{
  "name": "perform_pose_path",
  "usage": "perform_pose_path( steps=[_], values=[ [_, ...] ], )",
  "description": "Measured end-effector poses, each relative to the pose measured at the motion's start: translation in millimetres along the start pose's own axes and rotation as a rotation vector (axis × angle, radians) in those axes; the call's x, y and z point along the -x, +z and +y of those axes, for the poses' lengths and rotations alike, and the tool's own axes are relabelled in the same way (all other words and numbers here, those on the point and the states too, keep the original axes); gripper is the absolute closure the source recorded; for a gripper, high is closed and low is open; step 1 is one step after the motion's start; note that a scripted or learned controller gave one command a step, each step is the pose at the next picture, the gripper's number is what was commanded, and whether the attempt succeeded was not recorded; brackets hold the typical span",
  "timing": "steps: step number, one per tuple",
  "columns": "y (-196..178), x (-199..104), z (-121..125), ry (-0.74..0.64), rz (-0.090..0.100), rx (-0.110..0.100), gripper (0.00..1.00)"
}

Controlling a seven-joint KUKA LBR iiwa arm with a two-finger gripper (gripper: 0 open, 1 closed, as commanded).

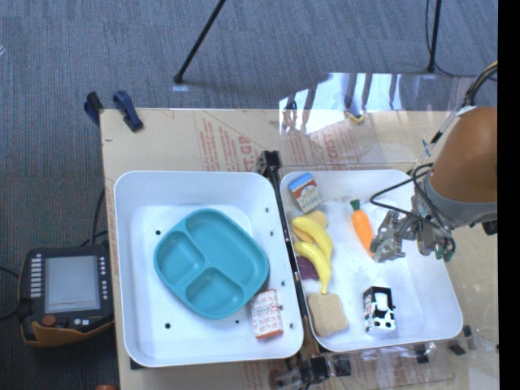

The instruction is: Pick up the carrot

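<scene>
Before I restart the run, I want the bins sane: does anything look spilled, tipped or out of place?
Nothing looks spilled or damaged. The carrot lies intact in the right bin, beside the pincer. One small carton lies alone in the left bin, by the teal plate.

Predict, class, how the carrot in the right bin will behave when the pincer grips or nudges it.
The carrot looks like a smooth toy, so probably stiff and light. Its rounded, tapered body may roll or swivel on the bin floor if nudged. The pincer beside it could slip off the narrow tip.

A teal tray (211, 262) fills the left bin (130, 218) (bananas (315, 246) lie in the right one).
</scene>
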State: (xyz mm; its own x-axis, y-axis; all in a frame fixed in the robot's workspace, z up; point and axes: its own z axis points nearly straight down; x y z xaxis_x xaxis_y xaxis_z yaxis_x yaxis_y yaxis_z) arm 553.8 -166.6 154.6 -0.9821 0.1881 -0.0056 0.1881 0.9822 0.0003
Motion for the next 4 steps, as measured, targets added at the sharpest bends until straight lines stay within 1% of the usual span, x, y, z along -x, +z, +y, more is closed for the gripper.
perform_pose_path(
  steps=[1, 2, 3, 4],
  values=[
    [69.2, -53.4, 69.7, 0.060, 0.012, 0.003, 1.00],
    [-44.7, -34.0, 114.3, 0.199, -0.006, 0.004, 1.00],
    [-81.6, -2.5, 150.3, 0.226, 0.000, 0.003, 1.00],
    [43.2, -51.7, 42.2, -0.071, 0.012, 0.000, 1.00]
  ],
)
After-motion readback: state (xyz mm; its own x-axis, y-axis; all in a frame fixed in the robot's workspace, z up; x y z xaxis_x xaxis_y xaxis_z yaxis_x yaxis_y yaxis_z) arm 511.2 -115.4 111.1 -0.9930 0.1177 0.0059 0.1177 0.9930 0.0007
